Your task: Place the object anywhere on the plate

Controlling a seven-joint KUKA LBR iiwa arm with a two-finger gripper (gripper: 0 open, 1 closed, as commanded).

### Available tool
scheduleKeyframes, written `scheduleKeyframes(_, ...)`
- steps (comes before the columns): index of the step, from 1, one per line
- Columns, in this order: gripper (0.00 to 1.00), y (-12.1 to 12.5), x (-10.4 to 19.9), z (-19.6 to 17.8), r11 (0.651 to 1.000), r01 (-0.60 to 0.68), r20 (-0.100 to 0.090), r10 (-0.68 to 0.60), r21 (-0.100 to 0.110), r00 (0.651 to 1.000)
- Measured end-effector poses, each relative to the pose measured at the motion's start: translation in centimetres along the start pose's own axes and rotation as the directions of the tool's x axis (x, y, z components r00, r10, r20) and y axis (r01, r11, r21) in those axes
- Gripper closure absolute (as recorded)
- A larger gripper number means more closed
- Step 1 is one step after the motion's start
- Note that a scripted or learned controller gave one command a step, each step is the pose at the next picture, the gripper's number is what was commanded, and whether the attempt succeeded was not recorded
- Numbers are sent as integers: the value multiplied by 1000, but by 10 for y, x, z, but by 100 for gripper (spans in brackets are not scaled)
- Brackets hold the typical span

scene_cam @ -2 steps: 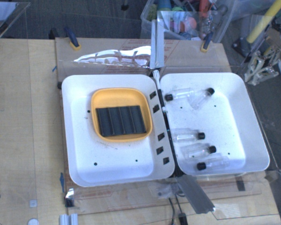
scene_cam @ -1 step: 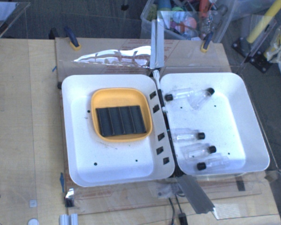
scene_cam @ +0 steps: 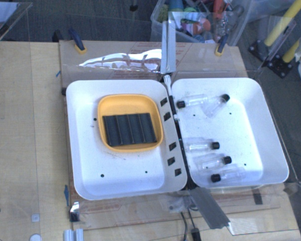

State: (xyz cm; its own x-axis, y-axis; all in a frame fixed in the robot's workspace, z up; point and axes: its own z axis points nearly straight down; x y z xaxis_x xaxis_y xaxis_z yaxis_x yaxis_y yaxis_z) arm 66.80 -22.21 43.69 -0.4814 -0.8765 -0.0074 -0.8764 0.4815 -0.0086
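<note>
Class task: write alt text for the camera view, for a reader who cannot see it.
A yellow plate holding a dark ribbed block sits in the left white bin. The right white bin holds five clear black-capped vials.

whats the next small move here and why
Probably reach into the right bin for one vial, perhaps the black-capped vial lying apart from the others. The yellow plate in the left bin already carries a dark ribbed block, no vial.
</note>
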Motion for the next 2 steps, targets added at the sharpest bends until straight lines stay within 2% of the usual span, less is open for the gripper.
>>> scheduleKeyframes(1, 100, 2, 0, 136, 985, 175, -1, -175, -8, 985)
scheduleKeyframes(2, 100, 1, 0, 12, 923, 384, 1, -384, -4, 923)
